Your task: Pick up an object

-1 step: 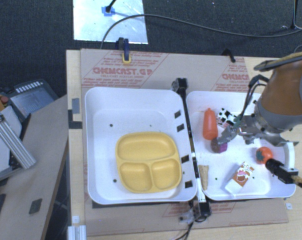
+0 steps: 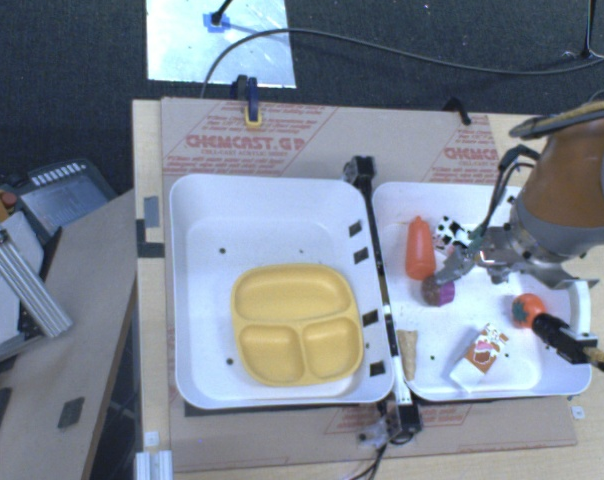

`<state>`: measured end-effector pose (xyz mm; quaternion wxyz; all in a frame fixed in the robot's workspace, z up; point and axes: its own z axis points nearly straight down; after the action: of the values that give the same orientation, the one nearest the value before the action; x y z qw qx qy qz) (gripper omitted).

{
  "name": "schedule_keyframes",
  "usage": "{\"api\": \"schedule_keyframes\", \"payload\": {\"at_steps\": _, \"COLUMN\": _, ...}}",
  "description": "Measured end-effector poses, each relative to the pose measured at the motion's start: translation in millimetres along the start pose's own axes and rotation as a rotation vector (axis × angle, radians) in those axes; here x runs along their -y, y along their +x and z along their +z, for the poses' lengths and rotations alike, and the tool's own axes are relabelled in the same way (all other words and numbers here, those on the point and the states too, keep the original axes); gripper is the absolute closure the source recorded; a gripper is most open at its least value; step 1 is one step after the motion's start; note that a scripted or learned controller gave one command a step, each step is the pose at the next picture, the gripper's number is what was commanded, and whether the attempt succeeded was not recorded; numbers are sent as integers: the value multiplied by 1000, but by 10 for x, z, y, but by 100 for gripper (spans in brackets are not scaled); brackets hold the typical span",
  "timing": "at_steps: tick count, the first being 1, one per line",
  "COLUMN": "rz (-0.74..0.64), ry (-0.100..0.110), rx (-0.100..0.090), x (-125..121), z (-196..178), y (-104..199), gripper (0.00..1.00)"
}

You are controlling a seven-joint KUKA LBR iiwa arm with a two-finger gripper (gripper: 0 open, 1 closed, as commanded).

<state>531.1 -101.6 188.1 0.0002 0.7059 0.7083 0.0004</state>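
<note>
Gripper [image 2: 450,271] reaching at a purple toy [image 2: 439,291], frame's right bin [image 2: 402,203].
Grasp step; jaw state unclear. Next: close and lift.

Right bin [image 2: 402,203] crowded, seemingly

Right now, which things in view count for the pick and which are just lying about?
For the pick, in the right bin:
gripper
purple object, right by the gripper
orange carrot
black-and-white toy
orange ball
red-and-white carton
cone

Just lying about:
yellow divided plate in the left bin
</note>
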Motion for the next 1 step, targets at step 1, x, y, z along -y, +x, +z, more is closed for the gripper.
{"api": "schedule_keyframes", "payload": {"at_steps": 1, "rz": 2, "ry": 1, "rx": 0, "x": 14, "z": 407, "y": -16, "gripper": 0}}
